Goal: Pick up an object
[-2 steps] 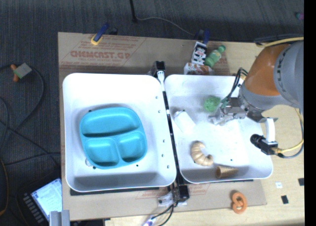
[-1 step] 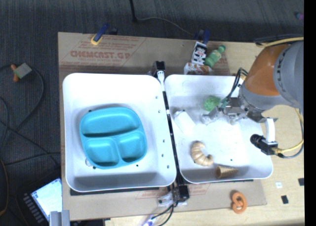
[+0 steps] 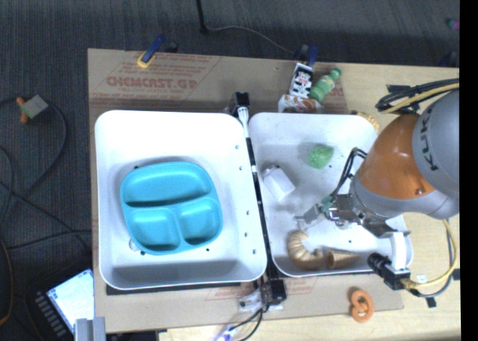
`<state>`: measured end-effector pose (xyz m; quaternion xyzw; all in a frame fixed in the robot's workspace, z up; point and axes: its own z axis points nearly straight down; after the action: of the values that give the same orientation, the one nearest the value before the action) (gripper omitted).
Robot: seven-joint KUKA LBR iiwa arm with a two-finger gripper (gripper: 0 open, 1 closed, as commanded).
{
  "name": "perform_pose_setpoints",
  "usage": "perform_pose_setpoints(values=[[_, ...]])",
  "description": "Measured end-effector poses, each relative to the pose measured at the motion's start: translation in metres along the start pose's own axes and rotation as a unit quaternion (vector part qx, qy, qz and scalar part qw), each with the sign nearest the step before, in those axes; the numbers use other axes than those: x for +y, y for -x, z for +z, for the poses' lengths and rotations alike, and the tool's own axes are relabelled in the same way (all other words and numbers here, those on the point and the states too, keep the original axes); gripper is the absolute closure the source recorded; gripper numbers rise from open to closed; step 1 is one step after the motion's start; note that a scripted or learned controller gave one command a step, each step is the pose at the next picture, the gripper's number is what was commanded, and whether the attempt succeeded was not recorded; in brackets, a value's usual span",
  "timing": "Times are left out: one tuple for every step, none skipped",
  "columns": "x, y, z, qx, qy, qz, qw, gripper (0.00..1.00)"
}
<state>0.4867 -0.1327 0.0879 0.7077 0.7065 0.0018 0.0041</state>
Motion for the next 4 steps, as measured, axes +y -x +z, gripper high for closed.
perform_pose_setpoints(values=[[0.001, 0.002, -0.010, -0.002, 0.002, 0.001, 1.0000, 1.00], [0.048, 0.026, -0.023, 0.001, -0.004, -0.001, 1.0000, 1.00], [0.181, -0.003, -0.069, 0.001, -0.003, -0.002, 1.0000, 1.00], [0.180, -0.002, -0.069, 0.000, -0.004, -0.001, 1.0000, 0.00]])
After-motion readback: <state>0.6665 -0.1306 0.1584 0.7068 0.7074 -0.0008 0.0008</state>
